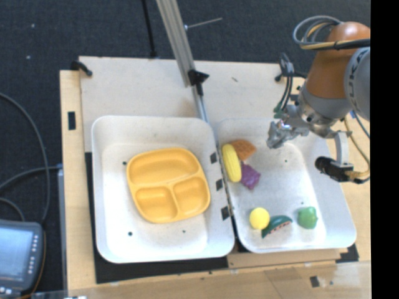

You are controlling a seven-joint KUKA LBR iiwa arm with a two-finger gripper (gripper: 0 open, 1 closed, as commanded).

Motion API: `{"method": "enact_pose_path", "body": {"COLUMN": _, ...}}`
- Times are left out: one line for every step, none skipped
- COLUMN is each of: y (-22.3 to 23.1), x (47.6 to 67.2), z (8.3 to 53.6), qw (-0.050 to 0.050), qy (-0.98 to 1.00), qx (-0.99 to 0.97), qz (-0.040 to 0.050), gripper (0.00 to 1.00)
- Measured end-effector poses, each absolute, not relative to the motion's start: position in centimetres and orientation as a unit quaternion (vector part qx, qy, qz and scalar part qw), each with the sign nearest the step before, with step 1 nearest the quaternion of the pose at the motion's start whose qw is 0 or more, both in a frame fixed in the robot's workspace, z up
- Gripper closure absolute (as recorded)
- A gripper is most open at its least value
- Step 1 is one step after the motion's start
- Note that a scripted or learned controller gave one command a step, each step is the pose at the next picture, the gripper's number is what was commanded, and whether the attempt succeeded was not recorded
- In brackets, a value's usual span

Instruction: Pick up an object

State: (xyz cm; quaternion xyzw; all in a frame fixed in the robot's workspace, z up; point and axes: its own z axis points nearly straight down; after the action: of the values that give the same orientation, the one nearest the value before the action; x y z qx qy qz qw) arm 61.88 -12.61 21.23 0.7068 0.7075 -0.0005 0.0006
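In the right bin [324, 229] lie several small toy foods. A yellow corn cob [231, 161] rests against the bin's left wall, with an orange-brown piece [244, 148] behind it and a purple piece [250, 177] beside it. Near the front sit a yellow ball [259, 217], a dark green and red slice [277, 225] and a green piece [307, 217]. My gripper [277, 136] hangs over the bin's back part, right of the orange-brown piece and apart from it. Nothing shows between its fingers.
The left bin [112, 229] bears a yellow divided plate [168, 184]. A slanted metal pole [177, 36] rises from the bench behind the bins. A screen sits at the lower left off the bench.
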Motion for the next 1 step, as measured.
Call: {"method": "enact_pose_path", "body": {"y": -8.41, "x": 60.14, "z": 22.43, "qw": 0.000, "qy": 0.709, "qx": 0.705, "qz": 0.0010, "gripper": 1.00}}
